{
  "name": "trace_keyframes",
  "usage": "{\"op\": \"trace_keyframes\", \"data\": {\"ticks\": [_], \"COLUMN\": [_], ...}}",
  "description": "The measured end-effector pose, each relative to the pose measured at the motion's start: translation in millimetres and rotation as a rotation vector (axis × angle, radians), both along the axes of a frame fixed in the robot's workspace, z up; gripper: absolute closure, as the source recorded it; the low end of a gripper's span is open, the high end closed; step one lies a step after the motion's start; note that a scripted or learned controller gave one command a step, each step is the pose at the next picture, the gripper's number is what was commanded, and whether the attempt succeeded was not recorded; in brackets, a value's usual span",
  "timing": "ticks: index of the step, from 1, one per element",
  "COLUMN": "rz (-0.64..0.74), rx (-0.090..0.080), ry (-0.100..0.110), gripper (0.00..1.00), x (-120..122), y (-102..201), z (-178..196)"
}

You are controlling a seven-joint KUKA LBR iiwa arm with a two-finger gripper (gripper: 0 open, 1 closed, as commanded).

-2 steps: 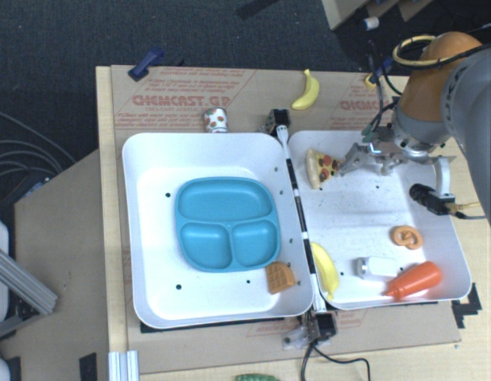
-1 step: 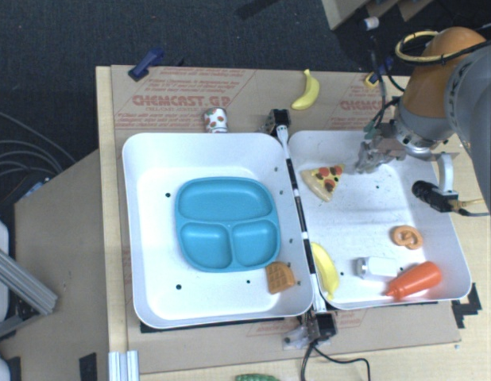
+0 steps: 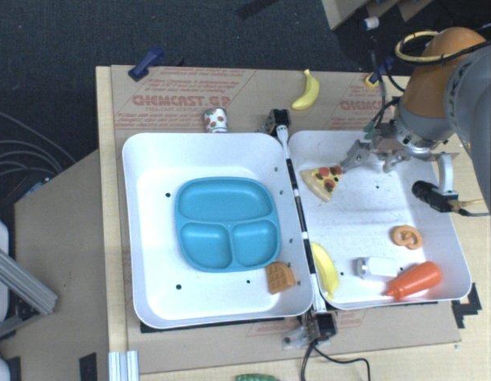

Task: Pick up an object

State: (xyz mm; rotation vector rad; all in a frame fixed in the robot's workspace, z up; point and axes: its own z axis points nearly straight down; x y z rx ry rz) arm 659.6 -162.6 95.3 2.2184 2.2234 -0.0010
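two shallow white bins sit side by side; the left bin [image 3: 142, 213] holds a smooth blue divided plate [image 3: 226, 222] and a square cracker [image 3: 280, 277]; the right bin [image 3: 444, 236] holds a pizza slice [image 3: 322, 180], pretzel [image 3: 405, 236], carrot [image 3: 414, 280] and banana [image 3: 326, 269]; the gripper [image 3: 371, 154], fingers spread and holding nothing, hovers just beside the pizza slice, the arm [image 3: 436, 94] bent in from the right.

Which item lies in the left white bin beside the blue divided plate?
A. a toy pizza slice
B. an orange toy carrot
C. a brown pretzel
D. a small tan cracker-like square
D: the small tan cracker-like square sits in the left white bin just off the lower right corner of the blue divided plate; the carrot, pizza slice and pretzel all lie in the right bin.
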Motion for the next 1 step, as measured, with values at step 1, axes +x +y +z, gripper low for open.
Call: {"op": "trace_keyframes", "data": {"ticks": [1], "rz": [-0.002], "rx": [0.002], "ry": [0.0], "gripper": [0.0], "x": [7.3], "y": [50.9], "z": [-10.0]}}
